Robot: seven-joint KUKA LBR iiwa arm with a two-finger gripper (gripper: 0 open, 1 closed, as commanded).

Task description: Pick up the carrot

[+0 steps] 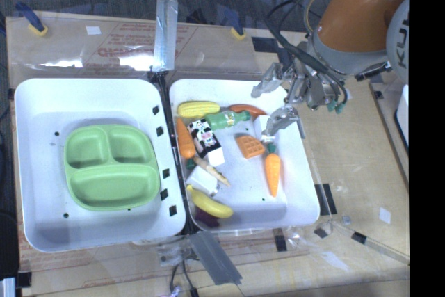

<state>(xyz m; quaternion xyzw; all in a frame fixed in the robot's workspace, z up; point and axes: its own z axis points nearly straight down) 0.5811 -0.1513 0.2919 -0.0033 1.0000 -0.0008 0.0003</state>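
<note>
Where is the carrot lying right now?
The carrot lies in the right bin, near its right wall, leafy end up, just right of the waffle-like orange piece and below the gripper.

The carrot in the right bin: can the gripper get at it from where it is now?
Probably yes. The carrot lies apart from the other toys, nothing on top of it, near the right bin's right wall. The gripper hangs open just above and behind it; that wall may crowd one of the fingers.
</note>
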